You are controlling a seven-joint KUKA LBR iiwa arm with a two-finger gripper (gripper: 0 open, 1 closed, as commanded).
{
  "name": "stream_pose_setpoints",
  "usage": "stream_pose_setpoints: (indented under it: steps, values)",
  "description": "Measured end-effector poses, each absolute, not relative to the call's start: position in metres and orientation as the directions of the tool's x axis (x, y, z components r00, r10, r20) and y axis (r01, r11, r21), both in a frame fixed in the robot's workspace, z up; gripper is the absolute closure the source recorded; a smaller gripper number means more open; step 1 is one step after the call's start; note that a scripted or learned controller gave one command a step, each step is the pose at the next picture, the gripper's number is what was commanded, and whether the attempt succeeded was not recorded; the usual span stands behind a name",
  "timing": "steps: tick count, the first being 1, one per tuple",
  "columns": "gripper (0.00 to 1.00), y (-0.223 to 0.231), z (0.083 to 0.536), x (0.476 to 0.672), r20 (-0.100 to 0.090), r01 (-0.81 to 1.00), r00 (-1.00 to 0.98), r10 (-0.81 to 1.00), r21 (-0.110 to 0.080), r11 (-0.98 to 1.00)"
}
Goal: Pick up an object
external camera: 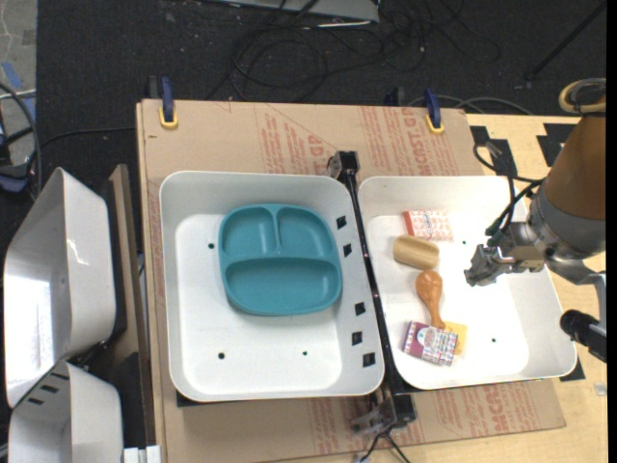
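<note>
The right bin (540, 355) holds a small pink and white box (427, 224) at the back, a tan bread-like roll (415, 252) just in front of it, an orange drumstick-shaped toy (431, 295) in the middle, and a purple and yellow packet (433, 341) near the front. My gripper (481, 267) hangs over the right bin, to the right of the roll and the drumstick and apart from both. Nothing shows between its dark fingers.
The left bin (183, 355) carries a teal divided plate (281, 259). A black divider with clips (359, 258) runs between the bins. Both stand on a brown cardboard-covered bench (289, 133). White containers (53, 278) stand off the bench to the left.
</note>
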State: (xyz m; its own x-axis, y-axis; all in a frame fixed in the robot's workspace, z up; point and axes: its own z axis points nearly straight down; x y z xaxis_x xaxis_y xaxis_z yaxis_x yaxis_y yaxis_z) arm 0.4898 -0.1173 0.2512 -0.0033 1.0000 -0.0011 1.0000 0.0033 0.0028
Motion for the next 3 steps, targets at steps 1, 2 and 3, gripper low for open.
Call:
stream_pose_setpoints:
  steps: [1, 2, 3]
  values:
    - [1.00, -0.069, 0.258, 0.512, 0.001, 1.000, -0.008, 1.000, 0.003, 0.008]
    - [1.00, -0.026, 0.249, 0.525, 0.000, 1.000, -0.007, 1.000, 0.000, 0.007]
    - [1.00, 0.031, 0.237, 0.549, 0.001, 1.000, -0.009, 1.000, 0.001, 0.009]
